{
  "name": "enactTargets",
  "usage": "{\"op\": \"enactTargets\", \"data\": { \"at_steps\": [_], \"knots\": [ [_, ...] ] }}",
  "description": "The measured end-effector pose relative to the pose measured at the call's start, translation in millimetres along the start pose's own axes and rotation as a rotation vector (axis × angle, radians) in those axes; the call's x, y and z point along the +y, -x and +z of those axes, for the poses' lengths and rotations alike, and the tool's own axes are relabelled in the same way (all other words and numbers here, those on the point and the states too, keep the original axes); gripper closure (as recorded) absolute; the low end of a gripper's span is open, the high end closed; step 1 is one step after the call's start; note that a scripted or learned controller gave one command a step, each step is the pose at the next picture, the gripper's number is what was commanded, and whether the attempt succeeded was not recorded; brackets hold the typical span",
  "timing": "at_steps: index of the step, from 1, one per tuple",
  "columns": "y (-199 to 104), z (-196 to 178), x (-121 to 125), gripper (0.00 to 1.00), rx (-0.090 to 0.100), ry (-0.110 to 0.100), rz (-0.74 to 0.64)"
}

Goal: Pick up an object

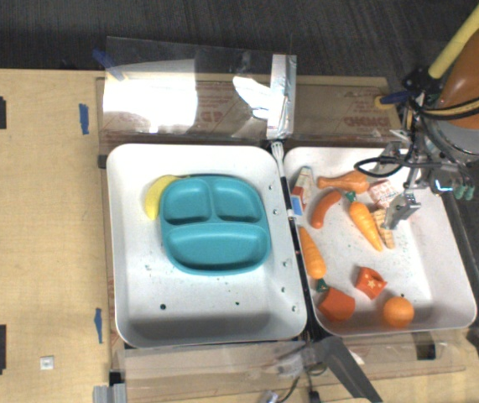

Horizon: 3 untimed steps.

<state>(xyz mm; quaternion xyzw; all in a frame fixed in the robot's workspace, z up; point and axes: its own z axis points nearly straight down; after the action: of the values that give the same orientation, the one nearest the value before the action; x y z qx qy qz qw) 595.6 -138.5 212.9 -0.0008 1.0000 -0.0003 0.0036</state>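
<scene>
The right bin (453, 250) holds several toy foods. An orange carrot (365, 225) lies near its middle, with a pink-and-white piece (382, 193) just above it. My gripper (398, 211) hangs over the bin's upper right part, right beside the carrot's right side and just below the pink-and-white piece. Nothing is visibly held in it. To its left lie a red-orange pepper (325, 206) and an orange drumstick-like piece (344, 180). Cables and the wrist body hide part of the bin's back right corner.
A long carrot (312, 254), a tomato (336, 304), a red chunk (370, 282) and an orange (398, 311) lie along the right bin's left and front. The left bin (130, 250) holds a teal divided plate (214, 223) over a yellow item (154, 193).
</scene>
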Motion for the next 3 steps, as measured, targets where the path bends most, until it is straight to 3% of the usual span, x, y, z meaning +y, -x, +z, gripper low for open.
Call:
{"op": "enactTargets", "data": {
  "at_steps": [1, 2, 3],
  "knots": [
    [15, 113, -13, 0.0, -0.005, -0.001, 0.275],
    [22, 125, 6, 0.0, -0.002, -0.001, 0.386],
    [26, 110, 6, 1.0, -0.017, -0.002, 0.383]
  ]
}}
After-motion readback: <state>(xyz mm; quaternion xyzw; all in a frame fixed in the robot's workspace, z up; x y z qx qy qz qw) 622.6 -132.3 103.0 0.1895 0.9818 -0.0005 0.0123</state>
